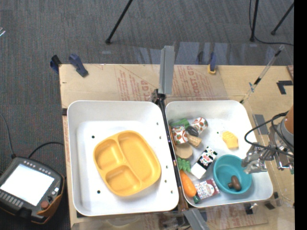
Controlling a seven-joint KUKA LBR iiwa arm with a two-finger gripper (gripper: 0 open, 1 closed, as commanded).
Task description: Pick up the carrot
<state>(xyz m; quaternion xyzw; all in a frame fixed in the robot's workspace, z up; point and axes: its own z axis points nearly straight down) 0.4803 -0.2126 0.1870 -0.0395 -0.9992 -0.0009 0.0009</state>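
Camera view. Carrot [187, 184]: lying at the right bin's [240, 106] near-left corner, beside a small carton [206, 189], untouched. My gripper [254, 163]: over the teal bowl [225, 172], at the bin's right wall; fingers' spacing — cannot tell. Step: approach. Next: travel left across the bowl, descend. Arm mostly cut off at right.

Bright, even overhead light shows the scene sharply, with only soft, faint shadows. The two white bins [76, 128] look slightly washed out, while the dark carpet [48, 28] behind stays dim and a little grainy.
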